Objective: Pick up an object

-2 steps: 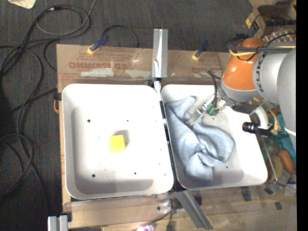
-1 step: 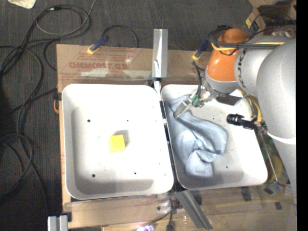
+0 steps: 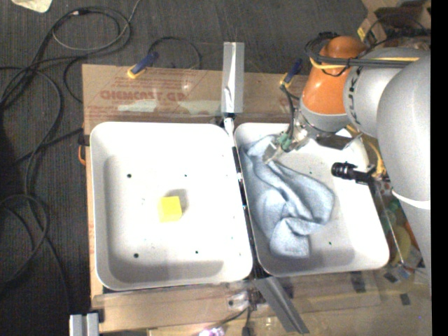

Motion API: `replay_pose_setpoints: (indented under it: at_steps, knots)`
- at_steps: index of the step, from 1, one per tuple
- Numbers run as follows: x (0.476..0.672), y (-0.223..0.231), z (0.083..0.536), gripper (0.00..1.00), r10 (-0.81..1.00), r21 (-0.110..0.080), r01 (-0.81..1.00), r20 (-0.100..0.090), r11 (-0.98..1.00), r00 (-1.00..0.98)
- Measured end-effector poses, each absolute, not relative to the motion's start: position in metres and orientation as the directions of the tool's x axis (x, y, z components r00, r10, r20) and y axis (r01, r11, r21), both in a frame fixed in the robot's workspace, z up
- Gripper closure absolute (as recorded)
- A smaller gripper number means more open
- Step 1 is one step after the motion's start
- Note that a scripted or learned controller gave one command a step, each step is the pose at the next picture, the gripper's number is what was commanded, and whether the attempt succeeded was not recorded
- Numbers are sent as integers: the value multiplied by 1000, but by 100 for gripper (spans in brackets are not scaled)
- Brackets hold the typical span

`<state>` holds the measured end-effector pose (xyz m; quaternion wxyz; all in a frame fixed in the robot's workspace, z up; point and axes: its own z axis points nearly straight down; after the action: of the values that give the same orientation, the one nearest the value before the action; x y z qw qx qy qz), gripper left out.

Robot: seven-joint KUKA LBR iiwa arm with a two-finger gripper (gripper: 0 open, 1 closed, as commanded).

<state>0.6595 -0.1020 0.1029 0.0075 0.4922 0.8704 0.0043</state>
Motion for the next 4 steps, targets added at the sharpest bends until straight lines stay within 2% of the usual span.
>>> replay_pose_setpoints:
  at_steps: [1,2,3,4]
  knots:
    - [660,-102,103,0,857,15,857,-9,515,-515]
    - [625,-112,92,0,871,12,871,-9,491,-491]
    - [669,-107,91,0,902,-4,902,1,431,-431]
    - [672,-108,103,100,902,7,902,-10,432,-431]
